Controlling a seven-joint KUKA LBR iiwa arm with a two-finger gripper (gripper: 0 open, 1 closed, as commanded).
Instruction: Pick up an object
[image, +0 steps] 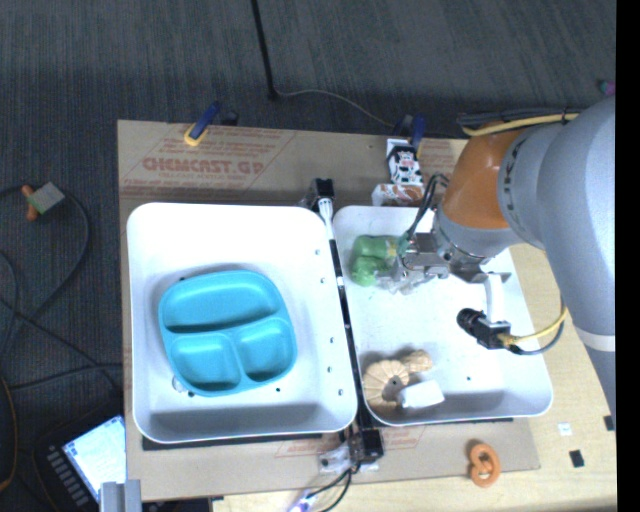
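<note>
Left to right, as I read it from my station. Left bin (140, 330): holds one blue tray (227, 330) with three compartments, lying flat. Right bin (530, 395): a green object (368, 258) at its far left; a tan object (395, 372) and a white piece (422, 395) touching at its near edge. Gripper (405, 272): low, just right of the green object, perhaps touching it. Progress: I judge the pick not yet done; nothing is visibly lifted. Grasp and lift remain.
</note>
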